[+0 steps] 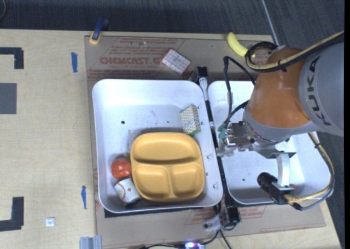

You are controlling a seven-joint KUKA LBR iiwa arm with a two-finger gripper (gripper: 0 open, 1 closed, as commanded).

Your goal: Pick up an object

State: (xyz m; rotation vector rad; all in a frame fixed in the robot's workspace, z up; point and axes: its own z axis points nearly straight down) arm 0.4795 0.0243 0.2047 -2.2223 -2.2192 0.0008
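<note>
A yellow divided plate [167, 166] lies in the left bin [109, 100], filling its near half. Tucked against the plate's left edge are a red ball [120, 167] and a small white and orange object [127, 190]. A small patterned packet [190, 119] rests near the left bin's right wall. My gripper [227, 143] hangs under the orange wrist over the left edge of the right bin [311, 182], beside the wall between the two bins. The wrist hides most of it.
The arm's grey and orange body [284, 100] covers much of the right bin. A black fitting with a yellow cable [272, 186] sits at that bin's near side. Behind the bins, on the brown board, lie a patterned card [175, 61] and a yellow piece [236, 44].
</note>
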